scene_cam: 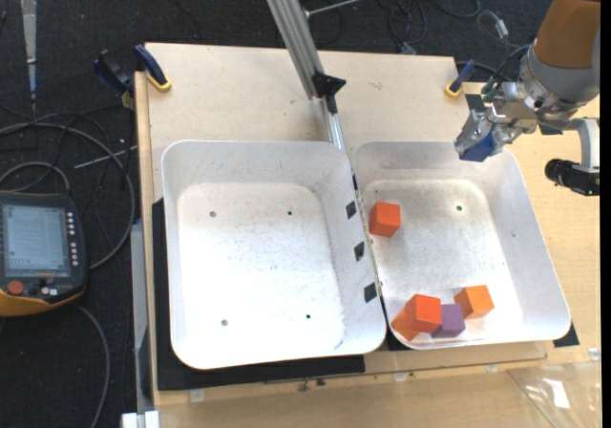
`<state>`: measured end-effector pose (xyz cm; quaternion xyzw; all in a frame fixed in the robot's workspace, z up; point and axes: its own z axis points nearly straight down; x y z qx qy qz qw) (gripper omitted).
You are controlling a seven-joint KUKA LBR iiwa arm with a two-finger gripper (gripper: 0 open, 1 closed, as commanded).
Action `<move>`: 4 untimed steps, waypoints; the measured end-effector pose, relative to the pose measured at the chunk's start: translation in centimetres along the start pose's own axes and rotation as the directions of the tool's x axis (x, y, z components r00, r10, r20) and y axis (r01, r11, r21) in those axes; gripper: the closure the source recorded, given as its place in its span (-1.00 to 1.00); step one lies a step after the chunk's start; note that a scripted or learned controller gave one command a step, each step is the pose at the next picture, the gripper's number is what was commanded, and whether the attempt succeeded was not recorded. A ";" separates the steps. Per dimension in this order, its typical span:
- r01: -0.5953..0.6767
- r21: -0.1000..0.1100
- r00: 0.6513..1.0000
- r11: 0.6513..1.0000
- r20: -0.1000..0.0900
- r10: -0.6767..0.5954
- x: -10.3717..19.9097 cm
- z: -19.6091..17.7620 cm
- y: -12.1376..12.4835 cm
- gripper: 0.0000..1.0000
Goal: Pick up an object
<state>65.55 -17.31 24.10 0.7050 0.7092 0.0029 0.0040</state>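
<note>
The gripper (477, 141) hangs at the upper right of the frame, over the far rim of the right bin (535, 254), with nothing between its tips. Whether it is spread wide or drawn narrow I cannot tell; it is small and seen at a slant.

The things to pick all lie in the right bin. One orange cube (385, 219) sits alone near the bin's left wall, at mid-height of the frame. Three more crowd the bin's lower edge: a large orange block (420, 314), a purple cube (450, 320) touching it on its right, and a smaller orange cube (474, 301) just beside the purple one. The left bin (191, 168) holds none of them.

The lone cube looks the better target. It has free floor on its right and lower sides, so the tips could straddle it without nudging a neighbour. The bin wall is near on its left, so it seems wiser to close along the wall's direction than across it. Come down straight over the cube's centre, low enough to grip its sides, not its top edges. The clustered three would likely jam or skid apart under a descent.
</note>
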 end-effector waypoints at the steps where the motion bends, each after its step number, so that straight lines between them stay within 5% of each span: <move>1: 0.002 0.014 1.000 1.000 -0.005 -0.002 6.7 0.8 -4.8 1.00; 2: 0.005 0.012 1.000 1.000 -0.005 -0.005 14.6 -0.6 -9.2 1.00; 3: 0.004 0.005 1.000 1.000 -0.004 -0.004 20.9 -3.3 -4.3 1.00; 4: 0.003 0.015 1.000 1.000 -0.003 -0.003 25.8 -3.4 -8.7 1.00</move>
